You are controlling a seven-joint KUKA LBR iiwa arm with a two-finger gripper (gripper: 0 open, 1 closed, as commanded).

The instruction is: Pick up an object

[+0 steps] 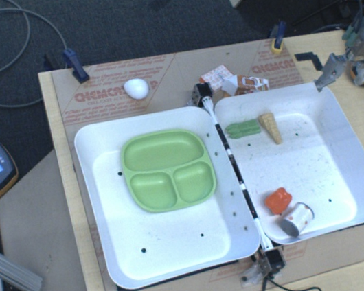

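A: Left bin, contents?
B: One shallow white plastic bin [118,257] on the tan board worktop [155,69]. It held a pale green plastic divided tray [169,169] with three compartments, lying flat toward the far side.

A: Right bin?
B: A second shallow white plastic bin [336,149], touching the first along the middle seam. Four items were listed. A flat green rectangular block [242,129] lay near the far left corner, a tan cone [271,127] just beside it. Near the front edge sat an orange rounded toy [278,199], touching a shiny metal cup [296,219] tipped on its side.

A: Outside the bins?
B: A white egg-shaped object [136,88] rested on the worktop behind the left bin. Crumpled wrappers [233,80] lay behind the seam.

A: End effector?
B: The grey end effector [336,69] stood at the far right corner of the right bin, well apart from every item. Its state could not be told; nothing was seen in its hold.
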